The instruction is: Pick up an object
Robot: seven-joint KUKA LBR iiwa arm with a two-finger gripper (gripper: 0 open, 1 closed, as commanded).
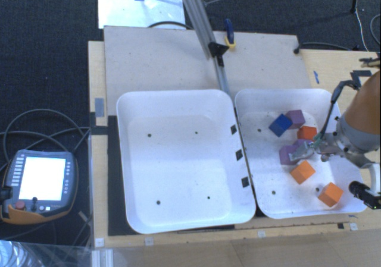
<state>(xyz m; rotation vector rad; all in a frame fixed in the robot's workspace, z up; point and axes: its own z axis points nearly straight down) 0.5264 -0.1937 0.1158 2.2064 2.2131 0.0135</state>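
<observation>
In the right bin (262,200): one blue block (280,125); one purple block (296,119) touching it; one small orange-red block (307,132); a second purple block (288,154); one orange block (303,172) just below that; one orange block (330,194) near the lower right corner. Gripper (306,150): low over the second purple block, state cannot be told. Left bin (128,141): white, beside the right bin, touching. Teach pendant (38,185): on the floor, left of the bench.

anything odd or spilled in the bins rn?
Nothing stands out. All the blocks sit inside the right bin: blue, two purple, three orange. The gripper is low beside the lower purple block.
</observation>
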